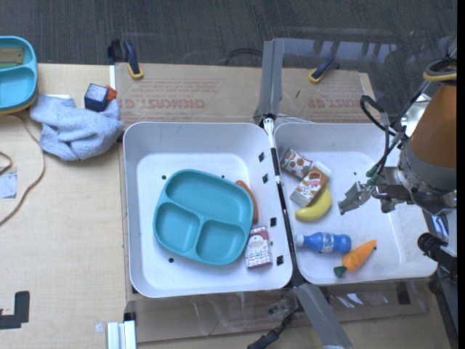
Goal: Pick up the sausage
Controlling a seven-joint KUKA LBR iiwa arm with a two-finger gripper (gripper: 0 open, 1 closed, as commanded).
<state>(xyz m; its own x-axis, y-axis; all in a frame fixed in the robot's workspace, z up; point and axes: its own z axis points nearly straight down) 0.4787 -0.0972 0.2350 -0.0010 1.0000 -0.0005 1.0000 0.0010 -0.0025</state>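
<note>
Nearest the camera, the left bin (138, 217) holds a teal tray (203, 217); the sausage (248, 197) lies tucked against that tray's right edge, untouched. Over the right bin (385, 140), the gripper (354, 197) hangs beside the banana (315, 207), finger state indeterminate, so approach and grasp both remain.

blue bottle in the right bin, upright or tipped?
Tipped. The blue bottle lies on its side on the right bin floor, between the banana and the carrot.
</note>
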